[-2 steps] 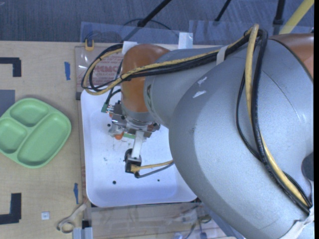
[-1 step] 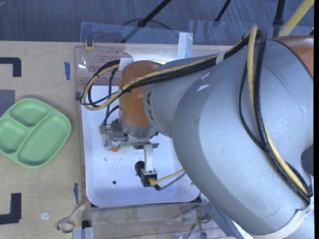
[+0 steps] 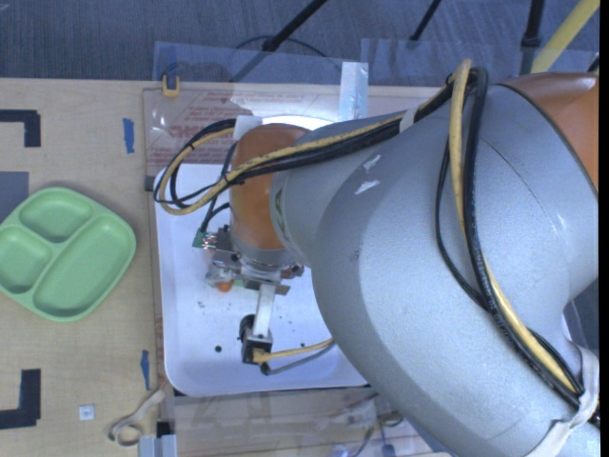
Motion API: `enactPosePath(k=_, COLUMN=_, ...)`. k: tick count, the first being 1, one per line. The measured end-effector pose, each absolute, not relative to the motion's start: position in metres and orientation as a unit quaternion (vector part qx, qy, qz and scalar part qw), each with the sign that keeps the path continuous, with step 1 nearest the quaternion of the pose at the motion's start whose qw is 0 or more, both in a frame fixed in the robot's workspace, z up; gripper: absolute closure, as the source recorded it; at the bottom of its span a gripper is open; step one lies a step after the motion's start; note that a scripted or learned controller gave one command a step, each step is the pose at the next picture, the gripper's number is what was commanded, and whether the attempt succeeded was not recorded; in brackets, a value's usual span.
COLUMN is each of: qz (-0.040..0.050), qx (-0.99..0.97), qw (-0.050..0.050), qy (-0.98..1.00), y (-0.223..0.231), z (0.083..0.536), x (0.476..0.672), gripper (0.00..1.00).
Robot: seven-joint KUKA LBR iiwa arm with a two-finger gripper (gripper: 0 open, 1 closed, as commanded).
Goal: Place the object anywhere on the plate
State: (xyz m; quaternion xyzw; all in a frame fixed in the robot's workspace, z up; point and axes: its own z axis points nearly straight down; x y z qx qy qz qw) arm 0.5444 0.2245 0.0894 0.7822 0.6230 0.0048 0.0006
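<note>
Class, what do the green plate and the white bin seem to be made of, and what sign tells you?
Plate: probably plastic, matte green; one moulded piece with rounded compartments. Bin: perhaps plastic, smooth white; bright glare at its far end.

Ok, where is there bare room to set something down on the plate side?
All three compartments of the green plate look bare; the large one nearest the white bin offers most room. The wooden bench strip between plate and bin is also free. Crowded: the bin's middle and right, under the gripper and arm.
</note>
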Motion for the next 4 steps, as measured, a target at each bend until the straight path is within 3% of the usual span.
enactPosePath(k=1, qz=0.0002, qx=0.702, qw=0.000, qy=0.712, y=0.225, z=0.126, x=0.529, gripper=1.00)
enactPosePath(k=2, qz=-0.0018, qx=0.762, qw=-0.002, qy=0.648, y=0.219, z=0.110, x=0.479, gripper=1.00)
enactPosePath(k=3, qz=0.0017, qx=0.852, qw=0.000, qy=0.524, y=0.225, z=0.089, x=0.539, gripper=1.00)
enactPosePath(k=4, qz=-0.0009, qx=0.908, qw=0.000, qy=0.418, y=0.226, z=0.144, x=0.578, gripper=1.00)
